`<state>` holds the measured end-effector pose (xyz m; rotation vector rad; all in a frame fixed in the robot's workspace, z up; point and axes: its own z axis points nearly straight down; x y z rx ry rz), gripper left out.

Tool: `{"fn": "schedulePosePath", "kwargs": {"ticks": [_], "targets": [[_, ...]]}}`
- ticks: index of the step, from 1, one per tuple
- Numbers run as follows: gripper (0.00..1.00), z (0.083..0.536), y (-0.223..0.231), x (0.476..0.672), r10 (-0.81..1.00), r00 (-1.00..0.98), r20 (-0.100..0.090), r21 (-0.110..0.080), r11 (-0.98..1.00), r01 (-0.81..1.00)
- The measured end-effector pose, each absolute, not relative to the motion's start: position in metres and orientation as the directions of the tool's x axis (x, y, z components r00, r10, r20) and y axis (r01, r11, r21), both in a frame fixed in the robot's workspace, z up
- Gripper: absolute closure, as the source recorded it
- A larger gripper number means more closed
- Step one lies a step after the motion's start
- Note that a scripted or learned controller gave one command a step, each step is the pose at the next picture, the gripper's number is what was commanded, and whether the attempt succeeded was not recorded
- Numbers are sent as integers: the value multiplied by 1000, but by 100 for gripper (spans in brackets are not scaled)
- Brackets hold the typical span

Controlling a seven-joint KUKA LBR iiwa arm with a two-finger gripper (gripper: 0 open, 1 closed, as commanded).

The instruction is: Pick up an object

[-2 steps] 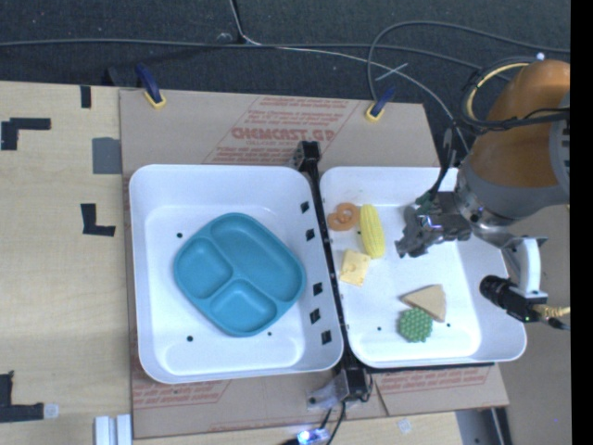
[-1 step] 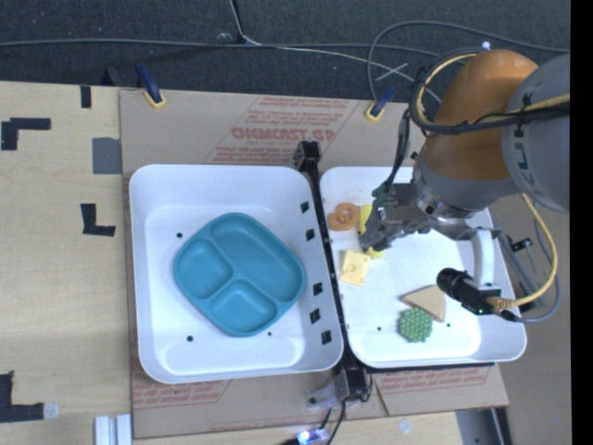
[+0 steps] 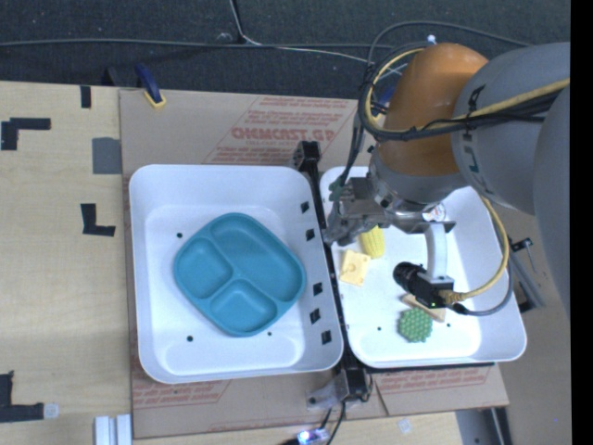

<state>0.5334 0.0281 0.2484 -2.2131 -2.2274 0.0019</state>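
Observation:
In the right bin [image 3: 491, 341], a yellow corn cob [image 3: 373, 241] lies near the left wall, with a pale yellow cheese wedge [image 3: 355, 267] just below it. A green bumpy ball [image 3: 415, 324] rests toward the bin's front. My gripper [image 3: 354, 221] hangs low over the bin's left side, right beside the corn cob and above the cheese wedge. The grey wrist and orange band cover much of the bin's back half.
The left bin [image 3: 153, 202] holds a blue divided plate [image 3: 239, 273] in its middle. A black divider strip [image 3: 320, 248] runs between the two bins. The brown cardboard base [image 3: 269, 128] extends behind both bins.

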Motion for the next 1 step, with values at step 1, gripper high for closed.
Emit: {"fn": "schedulePosePath", "kwargs": {"ticks": [1], "targets": [[100, 238, 77, 542, 1000, -6, 0, -2, 6, 1000]]}}
